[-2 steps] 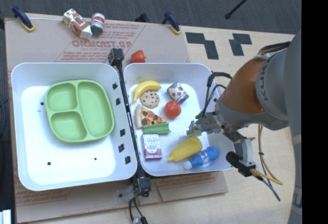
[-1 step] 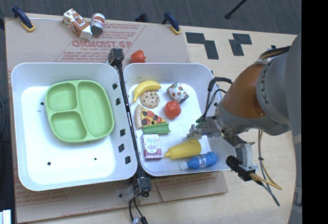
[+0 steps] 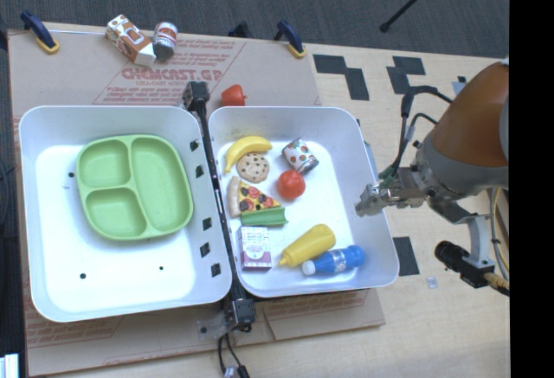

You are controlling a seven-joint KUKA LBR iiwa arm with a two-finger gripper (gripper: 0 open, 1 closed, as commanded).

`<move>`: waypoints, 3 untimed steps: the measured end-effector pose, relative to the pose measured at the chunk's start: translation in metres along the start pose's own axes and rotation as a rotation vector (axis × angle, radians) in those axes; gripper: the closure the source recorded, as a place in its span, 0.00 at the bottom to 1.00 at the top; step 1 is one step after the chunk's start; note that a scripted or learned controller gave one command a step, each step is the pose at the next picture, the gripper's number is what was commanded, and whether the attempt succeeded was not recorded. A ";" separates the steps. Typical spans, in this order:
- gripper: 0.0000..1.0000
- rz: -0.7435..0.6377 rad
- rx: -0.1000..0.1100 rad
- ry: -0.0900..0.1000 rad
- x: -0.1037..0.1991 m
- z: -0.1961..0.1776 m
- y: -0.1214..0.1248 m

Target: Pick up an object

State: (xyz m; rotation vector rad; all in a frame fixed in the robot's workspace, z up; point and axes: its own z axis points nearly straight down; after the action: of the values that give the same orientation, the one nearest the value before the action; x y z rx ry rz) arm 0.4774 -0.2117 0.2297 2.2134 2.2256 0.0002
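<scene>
The right bin holds several toy foods: a banana, a cookie, a pizza slice, a red tomato, a wrapped candy, a green pepper, a small carton, a yellow mustard bottle and a blue bottle. My gripper hangs at the bin's right rim, apart from all of them and with nothing visibly between its fingers.
The left bin bears a green divided plate. Behind the bins on the cardboard lie a small carton, a can and a red toy. Blue clamps grip the board's far edge.
</scene>
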 end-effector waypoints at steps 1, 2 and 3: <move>1.00 0.001 0.000 0.001 0.000 -0.019 0.055; 1.00 -0.001 0.003 0.001 0.000 0.024 0.121; 1.00 -0.001 0.008 0.004 0.089 0.115 0.094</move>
State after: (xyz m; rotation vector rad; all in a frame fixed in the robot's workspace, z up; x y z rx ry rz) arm 0.5708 -0.1222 0.1150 2.2175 2.2329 -0.0038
